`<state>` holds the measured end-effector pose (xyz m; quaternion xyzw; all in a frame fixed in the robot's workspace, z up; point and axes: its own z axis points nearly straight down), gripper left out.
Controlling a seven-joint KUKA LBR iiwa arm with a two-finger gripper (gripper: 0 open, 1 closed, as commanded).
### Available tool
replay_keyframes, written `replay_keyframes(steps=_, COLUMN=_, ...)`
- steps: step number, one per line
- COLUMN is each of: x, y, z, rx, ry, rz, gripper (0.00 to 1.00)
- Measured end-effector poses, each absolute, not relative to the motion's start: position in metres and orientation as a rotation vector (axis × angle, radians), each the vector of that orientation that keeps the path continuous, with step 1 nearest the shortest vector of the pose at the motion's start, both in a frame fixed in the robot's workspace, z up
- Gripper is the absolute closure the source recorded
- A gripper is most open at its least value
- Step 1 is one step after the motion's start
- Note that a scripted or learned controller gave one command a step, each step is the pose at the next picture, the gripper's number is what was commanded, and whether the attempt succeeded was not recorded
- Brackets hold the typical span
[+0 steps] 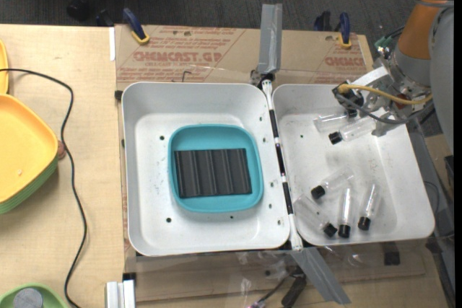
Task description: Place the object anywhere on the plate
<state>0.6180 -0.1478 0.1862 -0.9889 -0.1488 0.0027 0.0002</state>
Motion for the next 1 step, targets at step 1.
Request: replay_keyframes(steps=1, x=0.6181, y=-0.1479, z=0.1864, rx=-3.106, ry=-0.467, rz=0.008, gripper=0.00)
